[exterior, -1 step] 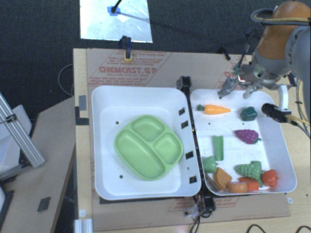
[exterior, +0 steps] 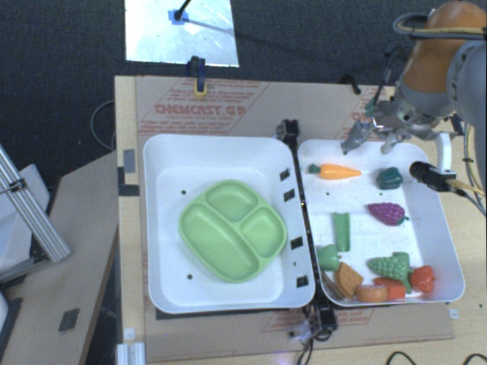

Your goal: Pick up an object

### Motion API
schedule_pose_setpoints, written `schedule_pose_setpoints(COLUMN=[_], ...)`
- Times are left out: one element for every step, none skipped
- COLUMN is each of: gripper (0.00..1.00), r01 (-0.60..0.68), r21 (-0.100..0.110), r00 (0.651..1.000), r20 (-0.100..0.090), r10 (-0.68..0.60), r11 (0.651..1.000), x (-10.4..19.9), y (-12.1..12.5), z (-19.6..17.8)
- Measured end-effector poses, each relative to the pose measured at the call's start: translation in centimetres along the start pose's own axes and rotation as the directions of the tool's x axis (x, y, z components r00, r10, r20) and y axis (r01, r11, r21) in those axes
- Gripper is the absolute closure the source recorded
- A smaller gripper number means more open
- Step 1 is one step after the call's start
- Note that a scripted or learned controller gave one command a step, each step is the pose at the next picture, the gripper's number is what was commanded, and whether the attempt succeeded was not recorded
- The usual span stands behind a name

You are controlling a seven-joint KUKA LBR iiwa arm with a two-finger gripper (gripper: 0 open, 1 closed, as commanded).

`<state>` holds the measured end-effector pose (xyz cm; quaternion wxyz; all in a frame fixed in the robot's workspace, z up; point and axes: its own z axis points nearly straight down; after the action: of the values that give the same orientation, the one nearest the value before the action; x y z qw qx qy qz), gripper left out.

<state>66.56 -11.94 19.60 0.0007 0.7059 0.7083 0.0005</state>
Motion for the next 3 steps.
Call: schedule_pose_setpoints(gripper=[0.0,0.0,0.0], r01=[0.003,0.002,0.004], r21=[0.0,-0.004,-0.011], r00=[1.0,1.0,1.0], r20=[0.0,0.0,0.003], r10=[-0.003,-0.002,-0.004], r11=[1.0,1.0,1.0], x=[0.1,-0.1,-0.2], y=[0.5,0.7,1.1], z=[4.1,9.8,10.4])
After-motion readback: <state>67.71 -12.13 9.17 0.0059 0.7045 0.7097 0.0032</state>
